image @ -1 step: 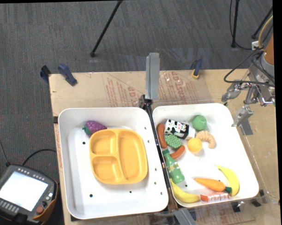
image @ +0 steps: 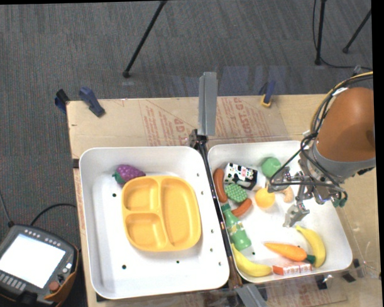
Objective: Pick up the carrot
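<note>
Camera view from above: gripper (image: 297,214) hovering over right bin (image: 340,229), fingers apart, gripping nothing; carrot (image: 287,251) just below, beside banana (image: 312,244). Approach step; next, likely descending onto carrot.

Brightness: even, fairly bright overhead light.
Shadows: soft, short; a faint one under the yellow divided plate (image: 161,213).
Glare: mild sheen on the white bin (image: 92,184) walls.
Sharpness: slightly soft, low resolution throughout.

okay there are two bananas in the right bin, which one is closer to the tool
The upright banana on the right, just below the tool; the other banana lies along the bin's front left.
</note>
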Tool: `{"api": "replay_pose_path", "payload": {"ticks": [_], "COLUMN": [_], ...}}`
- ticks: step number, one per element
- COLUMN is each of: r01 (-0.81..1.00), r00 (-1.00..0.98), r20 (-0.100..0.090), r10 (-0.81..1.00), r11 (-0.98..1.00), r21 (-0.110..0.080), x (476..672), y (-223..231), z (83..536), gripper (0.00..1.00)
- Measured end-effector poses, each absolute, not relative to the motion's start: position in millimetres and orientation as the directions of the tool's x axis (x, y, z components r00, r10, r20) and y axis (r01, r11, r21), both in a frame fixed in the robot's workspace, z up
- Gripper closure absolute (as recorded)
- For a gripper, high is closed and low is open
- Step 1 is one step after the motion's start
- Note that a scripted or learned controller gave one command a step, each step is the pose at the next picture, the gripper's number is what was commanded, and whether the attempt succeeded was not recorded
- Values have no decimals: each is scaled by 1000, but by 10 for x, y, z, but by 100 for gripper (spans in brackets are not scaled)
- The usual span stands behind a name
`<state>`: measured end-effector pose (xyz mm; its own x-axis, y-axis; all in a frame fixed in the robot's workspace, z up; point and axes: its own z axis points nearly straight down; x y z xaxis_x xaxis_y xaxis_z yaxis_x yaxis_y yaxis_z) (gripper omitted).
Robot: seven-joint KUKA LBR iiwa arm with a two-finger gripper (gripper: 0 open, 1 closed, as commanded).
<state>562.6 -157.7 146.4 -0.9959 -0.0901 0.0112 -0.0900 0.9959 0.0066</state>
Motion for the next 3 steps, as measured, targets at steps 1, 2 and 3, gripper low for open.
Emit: {"api": "replay_pose_path", "payload": {"ticks": [1,2,3], "r01": [-199,-394,-346], "r00": [-980,-919,-938], "r20": [-14,-14,0], "r10": [-199,-394,-346], "r11": [980,919,938], "r21": [-2,-6,3], "x": [4838,4860,4840], "y": [-1284,-1557,-1287], "z": [894,902,870], "gripper": [0,0,0]}}
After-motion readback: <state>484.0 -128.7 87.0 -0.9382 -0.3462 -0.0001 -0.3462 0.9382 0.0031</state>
